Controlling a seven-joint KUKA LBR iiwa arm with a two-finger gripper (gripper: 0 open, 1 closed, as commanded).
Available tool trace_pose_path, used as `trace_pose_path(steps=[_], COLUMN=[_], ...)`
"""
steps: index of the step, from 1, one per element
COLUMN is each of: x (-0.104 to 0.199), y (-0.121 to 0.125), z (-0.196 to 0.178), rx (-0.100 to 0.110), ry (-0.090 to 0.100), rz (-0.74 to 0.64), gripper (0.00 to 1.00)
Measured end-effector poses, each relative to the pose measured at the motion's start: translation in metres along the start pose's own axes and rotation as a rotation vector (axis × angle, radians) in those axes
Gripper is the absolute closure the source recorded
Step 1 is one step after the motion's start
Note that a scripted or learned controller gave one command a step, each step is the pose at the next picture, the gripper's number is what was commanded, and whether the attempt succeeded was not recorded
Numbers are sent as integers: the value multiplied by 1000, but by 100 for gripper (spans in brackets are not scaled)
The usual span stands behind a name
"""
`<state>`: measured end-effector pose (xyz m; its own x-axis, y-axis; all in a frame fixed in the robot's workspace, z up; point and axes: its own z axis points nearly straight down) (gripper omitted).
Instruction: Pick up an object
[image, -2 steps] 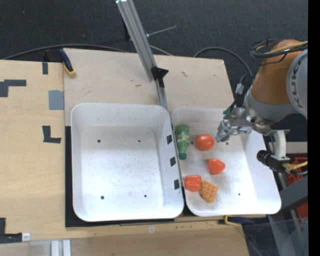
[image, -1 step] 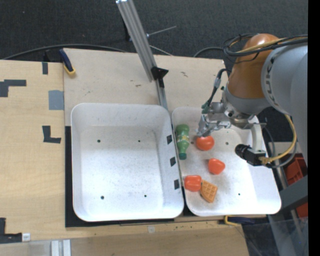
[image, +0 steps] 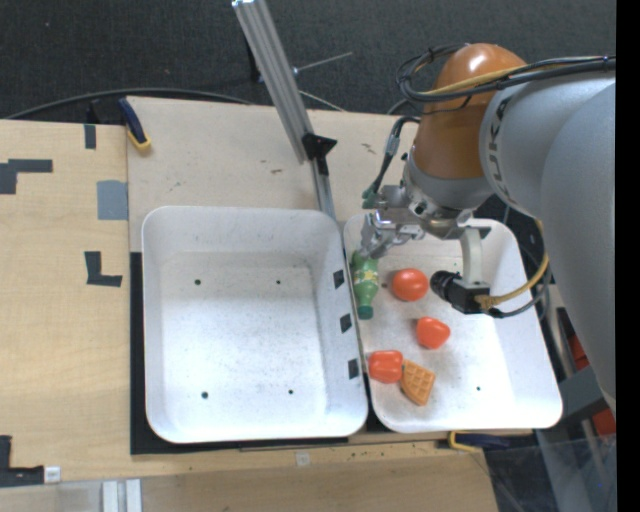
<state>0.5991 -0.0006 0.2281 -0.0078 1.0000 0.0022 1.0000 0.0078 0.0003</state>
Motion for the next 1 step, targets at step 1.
trace_pose_path(steps=[1], x=[57], y=[22], z=[8], rx=[1], ry=[-1], rz=[0], gripper=[100])
